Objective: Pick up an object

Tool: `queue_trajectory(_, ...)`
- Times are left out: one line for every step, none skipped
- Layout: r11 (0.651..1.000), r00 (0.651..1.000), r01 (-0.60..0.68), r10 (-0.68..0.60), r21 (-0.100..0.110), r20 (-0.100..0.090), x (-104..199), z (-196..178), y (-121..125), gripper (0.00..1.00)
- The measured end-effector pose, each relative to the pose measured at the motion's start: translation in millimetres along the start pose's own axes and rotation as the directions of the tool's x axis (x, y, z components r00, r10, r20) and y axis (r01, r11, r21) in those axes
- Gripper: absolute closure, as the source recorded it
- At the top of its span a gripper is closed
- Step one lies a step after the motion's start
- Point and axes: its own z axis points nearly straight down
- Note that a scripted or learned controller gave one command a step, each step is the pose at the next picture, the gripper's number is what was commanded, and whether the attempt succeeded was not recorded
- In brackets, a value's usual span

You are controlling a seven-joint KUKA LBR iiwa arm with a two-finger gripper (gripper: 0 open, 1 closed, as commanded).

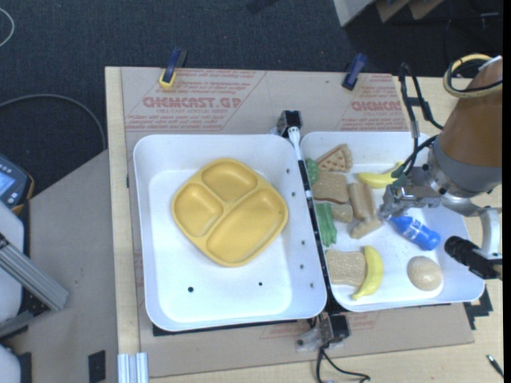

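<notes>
My gripper [394, 203] hangs low over the middle of the right bin [459, 295], with the grey arm and its orange band rising to the right. Just below and right of it lies a blue bottle [415, 231]. To its left are a tan stick-shaped piece [362, 201] and a smaller tan piece [366, 228]. A small yellow banana [375, 179] sits just above it. Nothing can be seen held in the gripper.
The right bin also holds a pizza slice [335, 160], bread [330, 187], a green bean [326, 223], toast [344, 266], a larger banana [370, 271] and a beige round item [424, 274]. A yellow divided plate [230, 211] lies in the left bin [160, 294].
</notes>
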Motion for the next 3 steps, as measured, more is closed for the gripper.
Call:
queue_trajectory(1.000, 1.000, 0.000, 0.000, 0.003, 0.000, -0.1, -22.0, 1.3, 1.00)
queue_trajectory(1.000, 1.000, 0.004, -0.004, 0.003, -0.001, 34.3, -26.7, 36.1, 1.00)
queue_trajectory(1.000, 1.000, 0.000, 0.000, 0.011, -0.003, 43.6, -10.3, 39.5, 1.00)
